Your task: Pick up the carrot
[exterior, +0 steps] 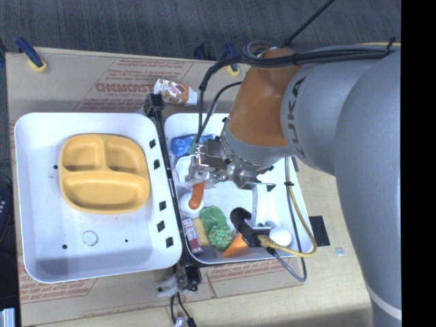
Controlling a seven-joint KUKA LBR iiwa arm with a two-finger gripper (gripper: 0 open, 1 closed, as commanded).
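The end effector (pixel 198 177) is hovering over the right bin (pixel 298 203), its fingers pinching one orange carrot (pixel 196 196) that is hanging just below them. Crowding beneath are one green broccoli-like toy (pixel 216 227), one orange wedge (pixel 236 246), one white egg (pixel 279 237) and one blue item (pixel 182 144). One yellow divided plate (pixel 104 172) is lying in the left bin (pixel 34 182) on the table (pixel 327 278).
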